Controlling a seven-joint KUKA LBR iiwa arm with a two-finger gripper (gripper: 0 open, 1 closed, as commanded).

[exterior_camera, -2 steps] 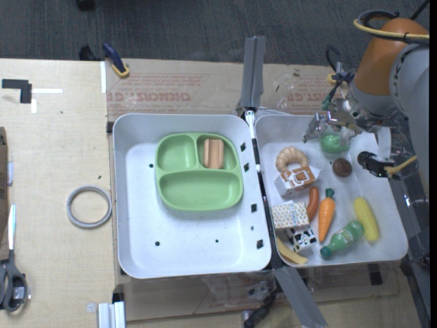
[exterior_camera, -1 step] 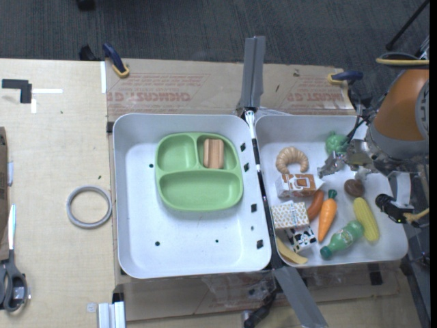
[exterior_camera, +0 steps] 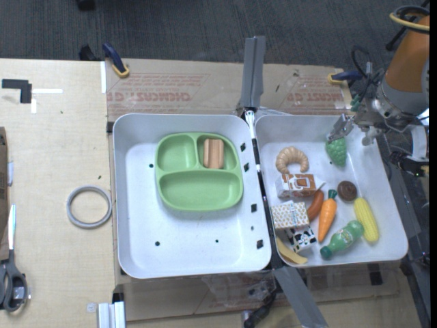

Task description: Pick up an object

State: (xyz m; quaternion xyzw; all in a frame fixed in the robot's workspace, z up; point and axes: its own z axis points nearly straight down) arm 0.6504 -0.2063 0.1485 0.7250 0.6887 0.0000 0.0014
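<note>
Overhead view of the surface (exterior_camera: 54,149) with two white bins. Your claw (exterior_camera: 355,123) hangs at the far right corner of the right bin (exterior_camera: 382,183), directly above a small green bumpy object (exterior_camera: 336,151), possibly a toy bunch of grapes, which lies apart from the main heap. Whether the claw stands wide or narrow cannot be told at this angle, and nothing is seen held in it. Treat the green object as your nearest target: descend straight, centre it between the two sides of the claw, and keep clear of the bin wall just behind. The croissant (exterior_camera: 292,160), carrot (exterior_camera: 328,215), corn cob (exterior_camera: 367,219) and green bottle (exterior_camera: 341,240) lie crowded together nearer the camera and are harder to isolate. The left bin (exterior_camera: 136,203) holds a green divided plate (exterior_camera: 199,172).
</note>
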